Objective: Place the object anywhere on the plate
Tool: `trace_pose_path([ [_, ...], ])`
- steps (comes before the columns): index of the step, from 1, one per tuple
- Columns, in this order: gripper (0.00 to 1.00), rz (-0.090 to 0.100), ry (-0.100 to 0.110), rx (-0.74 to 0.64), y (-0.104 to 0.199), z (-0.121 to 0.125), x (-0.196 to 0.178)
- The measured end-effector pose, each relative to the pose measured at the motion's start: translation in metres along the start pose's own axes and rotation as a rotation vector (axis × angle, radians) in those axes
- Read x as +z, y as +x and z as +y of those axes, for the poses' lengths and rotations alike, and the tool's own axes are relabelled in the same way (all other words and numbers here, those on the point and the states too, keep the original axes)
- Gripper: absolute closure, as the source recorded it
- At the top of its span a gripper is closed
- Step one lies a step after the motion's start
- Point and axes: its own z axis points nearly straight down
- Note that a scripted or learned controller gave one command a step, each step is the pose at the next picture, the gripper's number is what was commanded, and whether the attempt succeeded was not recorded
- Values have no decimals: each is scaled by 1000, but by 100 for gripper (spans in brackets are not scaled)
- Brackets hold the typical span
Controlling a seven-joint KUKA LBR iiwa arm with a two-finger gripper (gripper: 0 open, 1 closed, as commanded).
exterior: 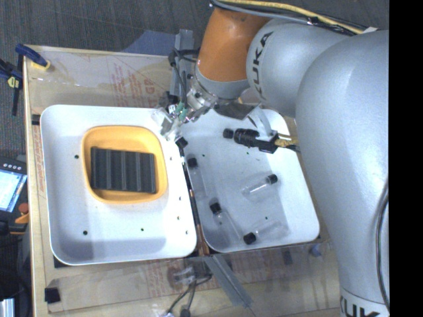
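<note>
Right bin [301, 210] partly behind arm [317, 91]

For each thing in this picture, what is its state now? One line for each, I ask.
plate: lies flat in the left bin, a dark ridged block on it.
clear vials: lie on their sides in the right bin.
gripper: over the seam between the bins.

One camera looks down at a slant on the desk [99, 78] from fairly close; the arm [330, 111] enters from 3 o'clock, both bins [59, 177] in frame.
</note>
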Motion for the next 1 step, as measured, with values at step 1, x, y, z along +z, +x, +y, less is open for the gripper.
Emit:
trace_pose_path([
  [1, 0, -1, 0, 1, -1, 0, 0],
])
